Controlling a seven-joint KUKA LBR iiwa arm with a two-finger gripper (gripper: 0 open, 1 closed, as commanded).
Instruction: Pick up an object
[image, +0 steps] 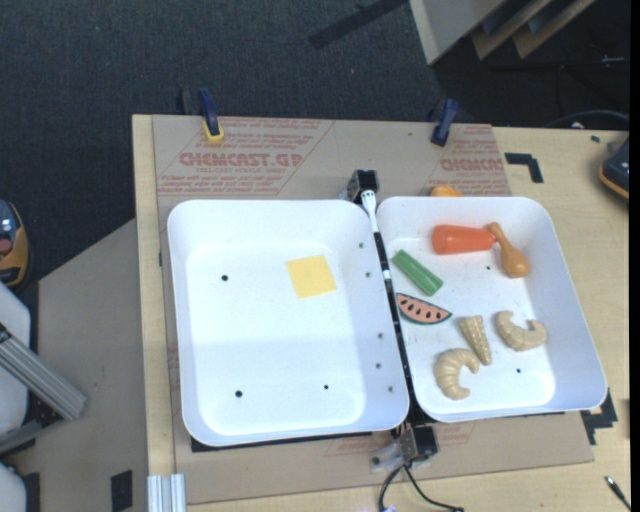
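Note:
A flat yellow square (311, 276) lies in the left bin (200, 330), toward its upper middle. The right bin (560, 300) holds an orange carrot-like piece (462, 239) at the top, with a tan drumstick (510, 252) just right of it. A green stick (416, 271) lies near the bin's left wall, and a watermelon slice (422, 309) sits below it. Lower down are a tan cone (476, 338), a pale shrimp-like piece (521, 331) and a croissant (457, 372).
Both bins rest on a cardboard sheet (260, 150) held by a yellow-tipped clamp (209, 116) and a blue clamp (444, 121) at the back. A small orange object (445, 190) peeks over the right bin's far rim. Cables (410, 470) run out at the front between the bins.

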